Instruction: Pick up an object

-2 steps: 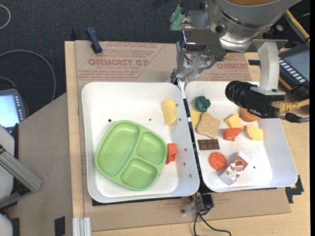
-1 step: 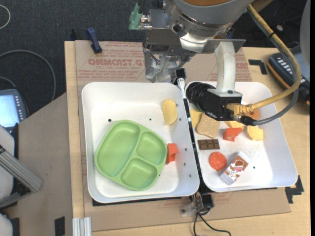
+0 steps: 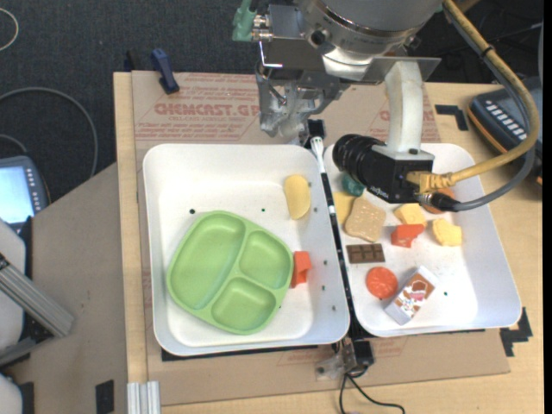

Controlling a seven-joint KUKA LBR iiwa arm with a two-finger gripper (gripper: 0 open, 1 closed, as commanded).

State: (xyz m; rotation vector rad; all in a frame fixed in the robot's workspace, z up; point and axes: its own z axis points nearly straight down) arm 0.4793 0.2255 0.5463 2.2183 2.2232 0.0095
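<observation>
Two bins (image 3: 164, 257), tool (image 3: 289, 110) above

Counting now: two white bins on the counter, the left bin (image 3: 164, 231) and the right bin (image 3: 492, 274), side by side. In the left bin, three things: one green divided plate (image 3: 228, 270) with three compartments, one pale yellow banana-like piece (image 3: 297, 196), one small orange-red block (image 3: 301, 268) touching the plate's right rim. Over to the right bin: one tan cracker-like slab (image 3: 365, 219), one brown chocolate bar (image 3: 364, 253), one red tomato-like ball (image 3: 381, 281), one small red-and-white carton (image 3: 410, 295), one orange-red chunk (image 3: 407, 235). Yellow cheese-like pieces, at least two: one (image 3: 446, 232) at the right, one (image 3: 410, 214) beside the arm. One teal item (image 3: 351, 183), mostly hidden.
</observation>
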